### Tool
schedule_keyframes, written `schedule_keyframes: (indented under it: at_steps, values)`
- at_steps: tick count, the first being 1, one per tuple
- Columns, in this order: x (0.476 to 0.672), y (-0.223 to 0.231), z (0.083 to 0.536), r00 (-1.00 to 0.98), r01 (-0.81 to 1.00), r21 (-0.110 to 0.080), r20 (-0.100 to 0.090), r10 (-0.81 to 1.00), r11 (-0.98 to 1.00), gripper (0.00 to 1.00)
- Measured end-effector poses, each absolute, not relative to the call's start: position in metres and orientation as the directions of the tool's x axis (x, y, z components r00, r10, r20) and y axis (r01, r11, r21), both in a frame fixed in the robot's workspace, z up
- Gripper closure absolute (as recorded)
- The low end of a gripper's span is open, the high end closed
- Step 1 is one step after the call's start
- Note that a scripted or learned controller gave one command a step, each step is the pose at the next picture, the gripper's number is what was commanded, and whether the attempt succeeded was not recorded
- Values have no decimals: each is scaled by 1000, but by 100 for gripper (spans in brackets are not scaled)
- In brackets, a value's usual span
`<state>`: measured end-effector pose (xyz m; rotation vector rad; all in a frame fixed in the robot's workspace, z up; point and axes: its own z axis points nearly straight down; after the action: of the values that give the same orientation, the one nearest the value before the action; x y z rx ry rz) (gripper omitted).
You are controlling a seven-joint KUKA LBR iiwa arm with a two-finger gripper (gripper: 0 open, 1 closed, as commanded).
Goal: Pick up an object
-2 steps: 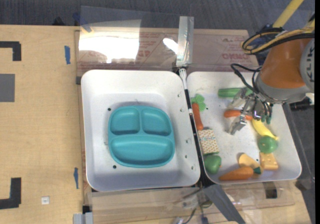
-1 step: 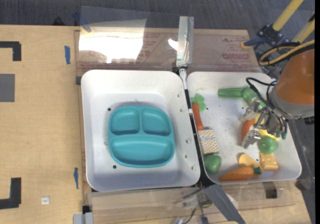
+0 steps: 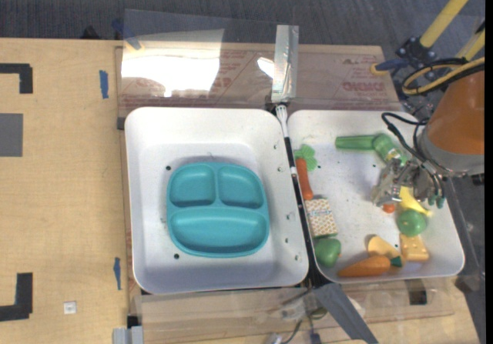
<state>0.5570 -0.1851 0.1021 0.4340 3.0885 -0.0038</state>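
Plywood covers the counter (image 3: pixel 62 181), with grey carpet beyond it and two white bins side by side. Left bin (image 3: pixel 146 142) carries a teal divided plate (image 3: pixel 218 208). Right bin (image 3: pixel 347 123) holds the toy food: a green bottle-like piece (image 3: pixel 362 142), an orange carrot (image 3: pixel 368 264), a yellow cheese wedge (image 3: pixel 414 248), a green round fruit (image 3: pixel 412 222), a speckled block (image 3: pixel 320 215), a green pepper-like piece (image 3: pixel 327 250) and a red-and-green stick (image 3: pixel 304 173) along the divider.

By my reading, the pick is at the grasp stage. The claw (image 3: pixel 400 181) sits low in the right bin, in among the items near the far side, just above the green fruit and a yellow scrap (image 3: pixel 410 200). Metal parts and cables blur together there, so I cannot tell whether it is spread or pressed together, nor whether anything is caught in it. Next, a firm close on one piece and a straight lift would be needed; the crowding makes a miss likely.
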Motion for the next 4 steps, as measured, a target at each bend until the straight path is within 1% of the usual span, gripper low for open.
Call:
schedule_keyframes:
  at_steps: [1, 2, 3, 4]
  values:
    - [557, -185, 101, -961, 275, 1, -21, 275, 961, 0]
    - [549, -178, 89, -952, 306, 1, -9, 306, 952, 0]
    - [553, -178, 103, -952, 305, 2, -23, 305, 952, 100]
    - [552, -178, 101, -952, 305, 2, -21, 305, 952, 0]
